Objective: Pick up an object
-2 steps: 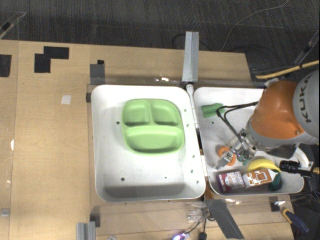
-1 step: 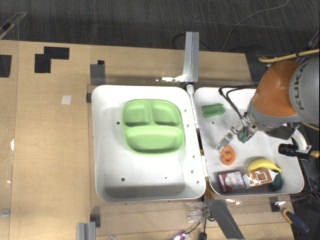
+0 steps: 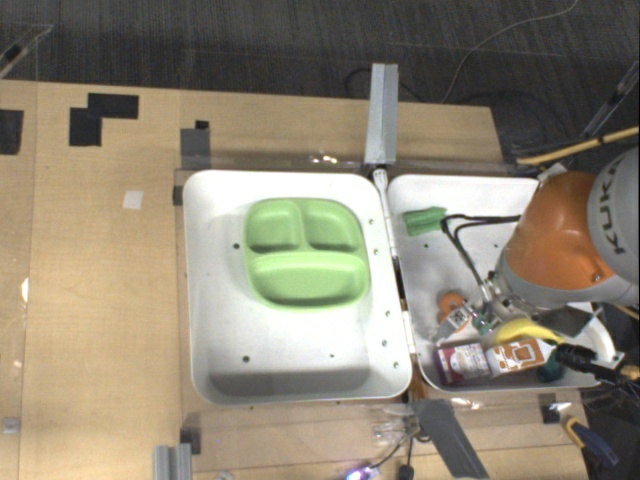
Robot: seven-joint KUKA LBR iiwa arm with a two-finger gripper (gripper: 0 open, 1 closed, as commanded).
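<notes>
Tool [image 3: 478, 313] sits low in right bin [image 3: 430, 253], grip state can't tell, arm [image 3: 565, 238] covers it. Just beside: orange ball [image 3: 452, 299], banana [image 3: 525, 329], dark packet [image 3: 490, 358] along near wall. Green block [image 3: 424, 220] farther back. Left bin [image 3: 210, 298] has green tray [image 3: 305, 251], on table [image 3: 90, 298].

You see two bins side by side: the left bin [image 3: 200, 298] holds a divided tray [image 3: 303, 251] near its middle. In the right bin [image 3: 470, 193], a small block [image 3: 424, 220] lies toward the far left corner. A flat packet [image 3: 490, 356] lies along the near wall, with the arm [image 3: 565, 238] over the right side.
</notes>
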